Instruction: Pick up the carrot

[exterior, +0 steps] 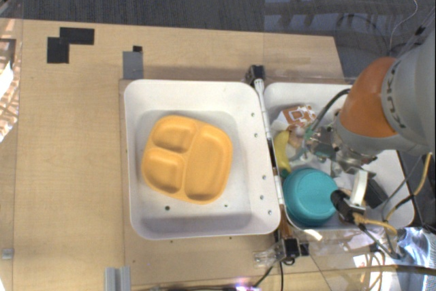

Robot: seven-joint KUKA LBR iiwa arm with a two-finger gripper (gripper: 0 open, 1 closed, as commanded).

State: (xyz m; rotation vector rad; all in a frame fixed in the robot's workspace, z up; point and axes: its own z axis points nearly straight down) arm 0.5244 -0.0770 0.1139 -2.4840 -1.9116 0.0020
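My gripper [319, 144] hangs low over the middle of the right bin [340, 93], below the arm's orange band [368, 105]. It sits just right of a yellow banana-like piece [281, 152] and above a teal bowl [310, 197]. A small orange-and-white item [298, 115] lies at the back of that bin, a little up and left of the gripper. I cannot tell whether this item is the carrot. The arm hides the bin floor under and right of the gripper.
The left bin [204, 95] holds a yellow divided plate [187, 157]. Cables and a black-and-white fitting [351, 201] crowd the right bin's front right. A ridge with a black clamp [256, 73] separates the bins.
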